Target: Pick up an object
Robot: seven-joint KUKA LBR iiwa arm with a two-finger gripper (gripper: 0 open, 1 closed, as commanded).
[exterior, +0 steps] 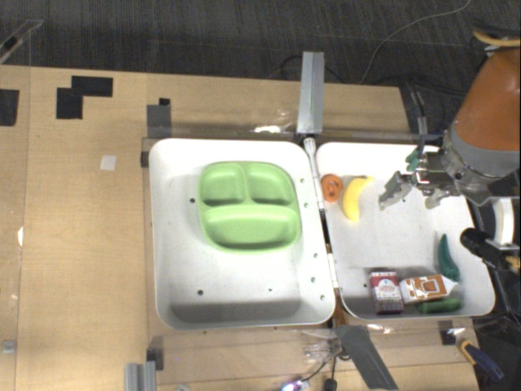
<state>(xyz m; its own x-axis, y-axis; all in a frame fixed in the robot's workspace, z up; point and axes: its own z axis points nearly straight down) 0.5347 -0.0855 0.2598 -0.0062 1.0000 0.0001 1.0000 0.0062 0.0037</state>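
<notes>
The right bin (407,243) holds a yellow banana (354,197) and a small orange round object (331,187) near its left wall. Along its front lie a dark red box (385,291), an orange and white box (425,287) and a green vegetable (440,305); a dark green curved one (448,258) lies at the right. My gripper (409,194) hangs over the upper middle of this bin, just right of the banana and apart from it. Its fingers look spread open, with nothing between them.
The left bin (175,283) bears a light green divided plate (248,204). A raised divider (319,218) separates the two bins. The arm's orange band (492,96) and wrist cover the right bin's far right corner.
</notes>
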